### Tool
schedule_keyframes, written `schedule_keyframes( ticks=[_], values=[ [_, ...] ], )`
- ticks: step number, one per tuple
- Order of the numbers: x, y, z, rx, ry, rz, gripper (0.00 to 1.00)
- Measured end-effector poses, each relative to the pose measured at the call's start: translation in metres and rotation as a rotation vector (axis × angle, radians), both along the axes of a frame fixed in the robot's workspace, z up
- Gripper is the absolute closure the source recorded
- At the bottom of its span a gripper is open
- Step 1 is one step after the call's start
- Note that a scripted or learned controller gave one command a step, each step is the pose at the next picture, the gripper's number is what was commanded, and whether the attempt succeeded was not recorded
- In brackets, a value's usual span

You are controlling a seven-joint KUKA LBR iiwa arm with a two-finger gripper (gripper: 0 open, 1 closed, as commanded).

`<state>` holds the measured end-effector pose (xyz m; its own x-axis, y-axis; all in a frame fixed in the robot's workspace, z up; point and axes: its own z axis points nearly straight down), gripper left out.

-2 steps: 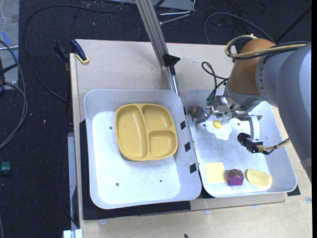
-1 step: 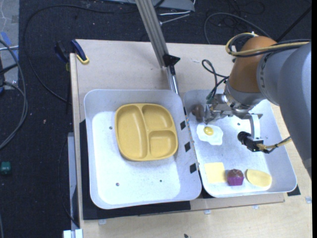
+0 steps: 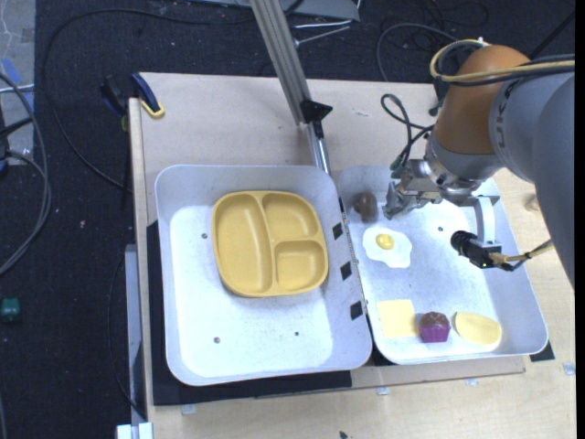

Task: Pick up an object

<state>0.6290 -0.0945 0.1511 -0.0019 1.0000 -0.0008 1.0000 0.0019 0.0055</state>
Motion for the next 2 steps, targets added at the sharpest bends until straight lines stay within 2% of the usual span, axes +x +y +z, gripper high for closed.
schedule_keyframes(
  ticks=[2],
  values=[
    [0.003,0.004,0.125,-0.001,-0.003,0.002,1.00]
  ],
)
